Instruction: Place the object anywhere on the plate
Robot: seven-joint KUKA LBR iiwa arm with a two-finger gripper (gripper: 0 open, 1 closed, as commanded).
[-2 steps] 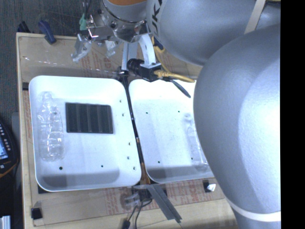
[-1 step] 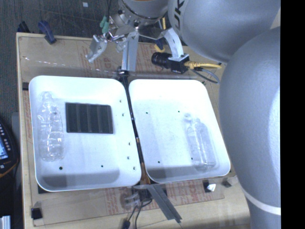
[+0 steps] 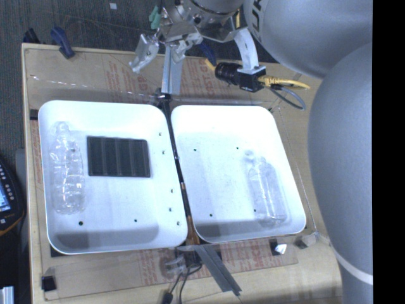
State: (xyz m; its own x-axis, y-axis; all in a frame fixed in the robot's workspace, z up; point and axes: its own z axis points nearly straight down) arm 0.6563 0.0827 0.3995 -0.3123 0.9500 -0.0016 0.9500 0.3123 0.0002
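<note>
Overhead, claw (image 3: 161,48) hung open and empty beyond the bins, clear bottle (image 3: 266,189) lay in right bin (image 3: 215,138), dark plate (image 3: 118,157) in left bin (image 3: 114,220).

Bright light from overhead is washing out the two shallow white plastic bins (image 3: 209,170), their floors close to blown-out with soft grey shadow pooling along the near walls. The clear plastic bottles (image 3: 266,192) barely register against that glare. The big grey robot arm (image 3: 329,56) looms soft and blurred at right.
</note>
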